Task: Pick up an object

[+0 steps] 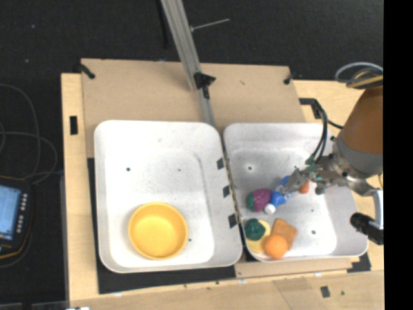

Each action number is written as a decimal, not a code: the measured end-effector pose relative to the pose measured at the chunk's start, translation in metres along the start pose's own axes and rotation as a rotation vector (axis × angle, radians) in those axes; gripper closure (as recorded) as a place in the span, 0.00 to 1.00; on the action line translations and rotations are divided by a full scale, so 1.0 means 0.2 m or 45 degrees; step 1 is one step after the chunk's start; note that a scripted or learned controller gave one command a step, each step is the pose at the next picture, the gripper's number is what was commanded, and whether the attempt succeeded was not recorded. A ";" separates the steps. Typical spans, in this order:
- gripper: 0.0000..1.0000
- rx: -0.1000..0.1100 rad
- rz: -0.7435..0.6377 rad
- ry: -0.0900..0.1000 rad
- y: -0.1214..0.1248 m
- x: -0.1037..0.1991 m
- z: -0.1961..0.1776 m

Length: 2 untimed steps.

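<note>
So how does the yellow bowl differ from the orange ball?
The yellow bowl is far larger than the orange ball. The bowl is an open, hollow dish; the ball is a solid round shape. The bowl sits alone in the left bin; the ball lies among other small items in the right bin. Both rest near their bin's front edge.

The grey KUKA arm with the orange band above its wrist (364,131) enters from the right edge of the camera view and slants down and to the left. Its two-finger gripper (288,187) sits at the lower-left end of the wrist, pointing leftward and low.
</note>
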State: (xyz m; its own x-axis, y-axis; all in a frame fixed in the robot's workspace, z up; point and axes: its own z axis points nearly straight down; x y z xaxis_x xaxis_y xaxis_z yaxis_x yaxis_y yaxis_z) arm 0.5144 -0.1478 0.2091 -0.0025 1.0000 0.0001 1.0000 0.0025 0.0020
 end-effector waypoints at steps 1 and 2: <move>0.00 -0.001 0.002 0.000 0.00 0.00 0.00; 0.00 0.008 0.003 -0.001 0.01 -0.01 0.31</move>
State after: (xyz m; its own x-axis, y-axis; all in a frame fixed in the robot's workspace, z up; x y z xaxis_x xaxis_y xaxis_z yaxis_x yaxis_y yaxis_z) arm 0.5161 -0.1493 0.1461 0.0002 1.0000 -0.0005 1.0000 -0.0002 -0.0047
